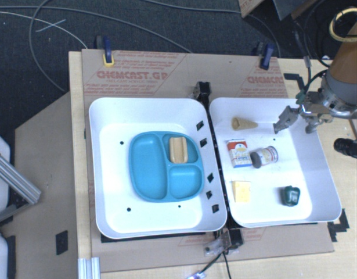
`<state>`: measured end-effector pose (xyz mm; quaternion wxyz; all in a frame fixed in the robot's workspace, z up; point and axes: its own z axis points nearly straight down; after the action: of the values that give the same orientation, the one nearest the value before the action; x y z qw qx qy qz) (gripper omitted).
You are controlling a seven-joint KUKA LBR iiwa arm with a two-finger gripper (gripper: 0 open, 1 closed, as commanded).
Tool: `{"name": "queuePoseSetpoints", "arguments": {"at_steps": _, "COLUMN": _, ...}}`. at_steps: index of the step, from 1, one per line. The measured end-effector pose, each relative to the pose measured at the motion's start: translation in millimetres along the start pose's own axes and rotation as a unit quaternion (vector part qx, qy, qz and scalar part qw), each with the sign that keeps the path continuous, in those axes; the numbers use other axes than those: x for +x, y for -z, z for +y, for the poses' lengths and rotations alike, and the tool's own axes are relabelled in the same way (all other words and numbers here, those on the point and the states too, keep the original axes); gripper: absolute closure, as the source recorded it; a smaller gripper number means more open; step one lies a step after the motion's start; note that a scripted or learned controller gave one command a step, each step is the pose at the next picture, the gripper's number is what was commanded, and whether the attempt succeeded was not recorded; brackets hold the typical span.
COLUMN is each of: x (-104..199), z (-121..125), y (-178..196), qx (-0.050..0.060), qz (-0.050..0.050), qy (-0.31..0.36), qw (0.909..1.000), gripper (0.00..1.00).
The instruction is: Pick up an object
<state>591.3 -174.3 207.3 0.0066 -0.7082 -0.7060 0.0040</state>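
1. White plastic, shallow and glossy, makes up the right bin (317,202), and every loose candidate for our pick lies in it: a small tan cone (244,123) near the far wall, a red-and-white carton (239,154), a small grey-capped jar on its side (264,156) just beside it, a flat yellow square (242,191), and a dark green rounded lump (290,196) near the front.
2. Our hand (296,120) hovers over the bin's far right part with its two fingers spread apart and nothing between them.
3. We judge the cone the nearest target, lying to the hand's left, well apart from the other things.
4. We should centre over it, turn the fingers across its narrow width, then descend straight.
5. We expect the jar to roll if nudged, so we leave it alone.
6. The blue divided tray (149,167) in the left bin (108,121) holds a tan block (177,149).
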Motion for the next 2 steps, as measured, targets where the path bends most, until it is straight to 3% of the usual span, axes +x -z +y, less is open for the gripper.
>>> {"name": "queuePoseSetpoints", "arguments": {"at_steps": 1, "x": 0, "z": 3, "y": 8, "qx": -0.007, "qz": -0.002, "qy": 0.002, "qw": 1.0, "gripper": 0.0}}
{"name": "queuePoseSetpoints", "arguments": {"at_steps": 2, "x": 4, "z": 1, "y": -55, "qx": -0.004, "qz": 0.0, "qy": 0.002, "qw": 1.0, "gripper": 0.0}}
